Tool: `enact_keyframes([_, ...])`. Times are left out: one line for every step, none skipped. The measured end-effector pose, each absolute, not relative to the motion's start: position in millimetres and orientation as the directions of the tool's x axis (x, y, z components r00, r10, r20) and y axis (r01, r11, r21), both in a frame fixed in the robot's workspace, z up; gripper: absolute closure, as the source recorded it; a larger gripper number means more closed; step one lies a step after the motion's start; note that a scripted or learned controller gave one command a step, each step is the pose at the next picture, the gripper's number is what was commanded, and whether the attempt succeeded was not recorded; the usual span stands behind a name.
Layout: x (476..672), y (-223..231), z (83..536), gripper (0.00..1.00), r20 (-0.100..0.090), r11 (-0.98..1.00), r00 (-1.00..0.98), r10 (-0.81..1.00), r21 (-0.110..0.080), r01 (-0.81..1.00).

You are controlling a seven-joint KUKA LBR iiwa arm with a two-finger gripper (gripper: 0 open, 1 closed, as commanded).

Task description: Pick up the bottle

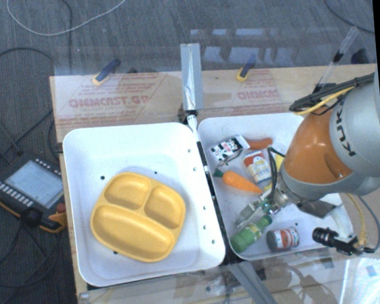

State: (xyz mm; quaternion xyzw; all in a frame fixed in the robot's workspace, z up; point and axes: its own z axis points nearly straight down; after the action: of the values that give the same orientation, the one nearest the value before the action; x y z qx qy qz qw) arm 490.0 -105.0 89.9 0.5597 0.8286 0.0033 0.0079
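A yellow divided tray lies in the left bin, near the middle of the frame. In the right bin, right of centre, a carrot lies at a slant, with a black-and-white box above it, a small red-labelled jar just beside it and a can (on its side) near the lower rim. A handheld pendant sits at the left edge.

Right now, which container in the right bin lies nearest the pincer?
The green bottle, lying on its side just below the pincer; the red-labelled can sits farther right.
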Motion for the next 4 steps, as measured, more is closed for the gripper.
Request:
enact_keyframes([491.4,-104.3,96.9,1.00,-0.006,0.373,-0.373,0.928,0.013,0.928])
enact_keyframes([491.3,-104.3,96.8,0.00,-0.006,0.373,-0.373,0.928,0.013,0.928])
enact_keyframes([489.6,-104.1,89.9,0.00,-0.010,0.402,-0.402,0.916,0.012,0.916])
enact_keyframes([491.4,-103.2,97.5,1.00,-0.008,0.404,-0.404,0.915,0.013,0.915])
